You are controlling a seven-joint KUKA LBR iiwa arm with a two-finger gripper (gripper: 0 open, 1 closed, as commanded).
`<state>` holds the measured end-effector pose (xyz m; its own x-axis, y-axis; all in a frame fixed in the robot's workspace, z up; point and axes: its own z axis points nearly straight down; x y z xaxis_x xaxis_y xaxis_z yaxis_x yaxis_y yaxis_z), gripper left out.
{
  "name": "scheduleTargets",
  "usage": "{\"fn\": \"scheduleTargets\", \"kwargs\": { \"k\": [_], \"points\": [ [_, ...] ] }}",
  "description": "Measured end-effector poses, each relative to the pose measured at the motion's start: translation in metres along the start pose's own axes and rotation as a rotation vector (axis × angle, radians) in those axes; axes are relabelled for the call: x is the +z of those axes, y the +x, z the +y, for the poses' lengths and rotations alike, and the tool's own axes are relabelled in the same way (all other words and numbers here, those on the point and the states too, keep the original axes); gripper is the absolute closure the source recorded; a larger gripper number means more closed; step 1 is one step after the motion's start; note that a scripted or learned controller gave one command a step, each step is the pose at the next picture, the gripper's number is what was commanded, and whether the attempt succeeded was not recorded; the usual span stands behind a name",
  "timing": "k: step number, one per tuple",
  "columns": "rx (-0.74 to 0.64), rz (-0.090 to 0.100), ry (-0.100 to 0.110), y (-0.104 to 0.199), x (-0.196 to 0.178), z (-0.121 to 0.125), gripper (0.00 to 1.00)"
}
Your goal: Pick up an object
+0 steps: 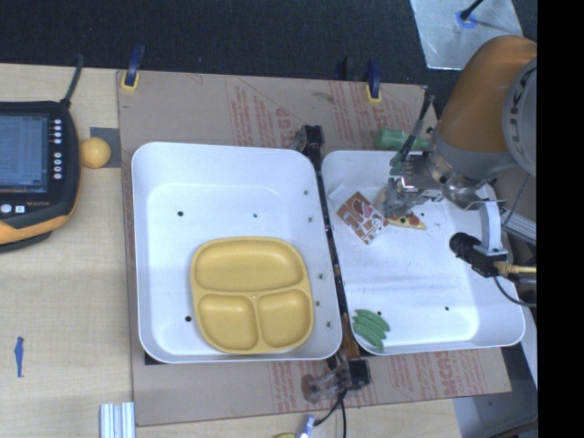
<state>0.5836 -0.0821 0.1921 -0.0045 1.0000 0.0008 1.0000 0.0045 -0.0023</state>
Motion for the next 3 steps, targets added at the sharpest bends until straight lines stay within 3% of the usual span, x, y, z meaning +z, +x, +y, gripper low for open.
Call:
{"fn": "scheduleTargets", "kwargs": {
  "k": [1, 2, 3],
  "points": [
    [0.0, 0.0, 0.001, 0.0, 0.0, 0.0, 0.0],
    [0.001, -0.001, -0.018, -0.016, 0.082, 0.036, 0.0],
    [0.003, -0.001, -0.003, -0.065, -0.008, 0.071, 0.0]
  ]
}}
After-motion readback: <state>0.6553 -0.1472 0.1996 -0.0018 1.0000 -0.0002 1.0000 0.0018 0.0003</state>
